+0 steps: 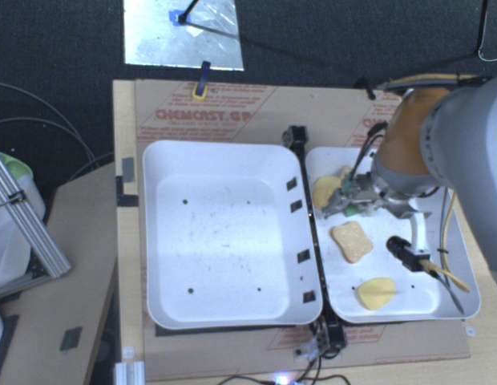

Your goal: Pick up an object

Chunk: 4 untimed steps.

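My gripper (342, 201) hangs low over the upper left part of the right bin (453, 299), with the arm reaching in from the right. A yellow round piece (325, 189) lies just left of it, close to or touching the fingertips. A green thing (354, 210) peeks out under the gripper. A tan bread-like slice (351, 241) lies in the middle of that bin, and a yellow lemon-shaped piece (376, 293) rests near its front edge. I cannot make out whether anything sits between the fingers.
The left bin (224, 239) stands beside the right one, with a black clip-lined divider (301, 215) between them. A cardboard sheet (216, 111) lies under both bins. A shiny metal plate (183, 21) lies on the floor behind.
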Available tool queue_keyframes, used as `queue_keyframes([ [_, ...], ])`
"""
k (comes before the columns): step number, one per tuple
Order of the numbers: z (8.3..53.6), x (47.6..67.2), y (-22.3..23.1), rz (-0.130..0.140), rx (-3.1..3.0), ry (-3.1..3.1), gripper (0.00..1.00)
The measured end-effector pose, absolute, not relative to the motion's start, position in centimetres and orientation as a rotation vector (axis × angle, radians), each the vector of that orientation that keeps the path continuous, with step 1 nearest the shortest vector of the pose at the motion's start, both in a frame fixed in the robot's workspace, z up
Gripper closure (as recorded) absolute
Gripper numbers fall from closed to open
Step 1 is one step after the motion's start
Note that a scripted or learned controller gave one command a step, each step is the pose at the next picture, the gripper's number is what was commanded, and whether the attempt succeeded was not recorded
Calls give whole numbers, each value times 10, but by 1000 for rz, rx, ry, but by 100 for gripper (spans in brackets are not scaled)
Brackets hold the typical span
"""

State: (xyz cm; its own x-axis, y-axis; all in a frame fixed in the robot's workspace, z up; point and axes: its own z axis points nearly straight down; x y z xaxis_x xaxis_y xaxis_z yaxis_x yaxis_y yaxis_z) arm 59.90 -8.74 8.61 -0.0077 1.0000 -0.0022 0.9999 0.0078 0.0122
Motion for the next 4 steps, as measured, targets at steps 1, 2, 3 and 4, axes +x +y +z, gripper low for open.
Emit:
queue_keyframes([
  [1, 84, 510, -119, -4, 2229, 2220, 0],
  [2, 96, 516, -117, 7, 2215, 2220, 100],
  [3, 190, 559, -40, 16, 2201, 2230, 100],
  [4, 233, 539, 28, 10, 2207, 2233, 100],
])
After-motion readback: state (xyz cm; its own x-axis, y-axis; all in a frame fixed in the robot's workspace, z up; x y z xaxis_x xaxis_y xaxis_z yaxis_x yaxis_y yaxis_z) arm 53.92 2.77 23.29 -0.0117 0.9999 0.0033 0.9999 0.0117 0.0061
